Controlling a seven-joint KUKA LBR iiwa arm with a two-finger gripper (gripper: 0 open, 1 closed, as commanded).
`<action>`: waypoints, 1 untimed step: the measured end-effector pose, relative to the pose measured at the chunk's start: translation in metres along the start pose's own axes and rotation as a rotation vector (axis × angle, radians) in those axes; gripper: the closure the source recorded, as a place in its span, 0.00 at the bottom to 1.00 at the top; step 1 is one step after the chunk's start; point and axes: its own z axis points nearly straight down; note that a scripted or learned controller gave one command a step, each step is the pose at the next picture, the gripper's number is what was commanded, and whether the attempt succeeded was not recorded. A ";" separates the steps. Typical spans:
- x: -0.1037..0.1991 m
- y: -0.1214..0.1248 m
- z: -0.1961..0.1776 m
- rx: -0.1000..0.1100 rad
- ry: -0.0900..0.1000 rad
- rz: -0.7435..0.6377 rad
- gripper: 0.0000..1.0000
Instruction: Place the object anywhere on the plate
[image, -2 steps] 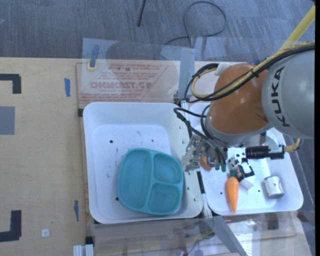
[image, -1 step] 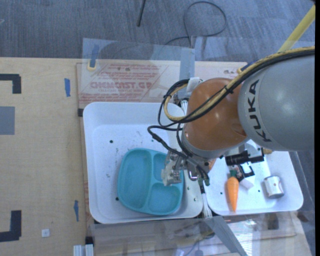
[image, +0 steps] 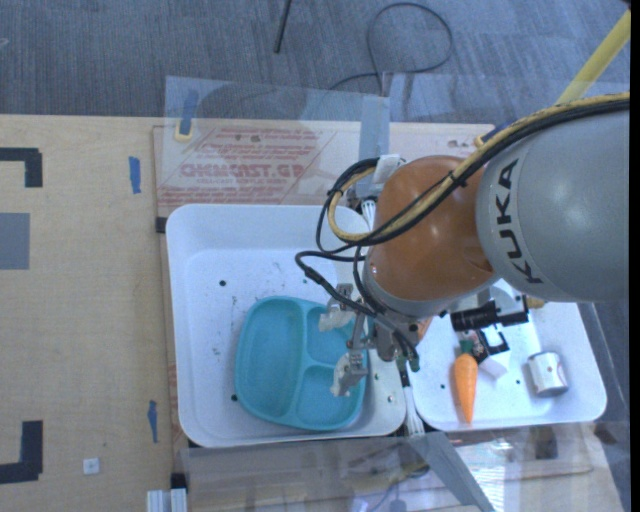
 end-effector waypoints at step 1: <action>-0.095 0.034 0.084 -0.003 -0.009 0.364 0.00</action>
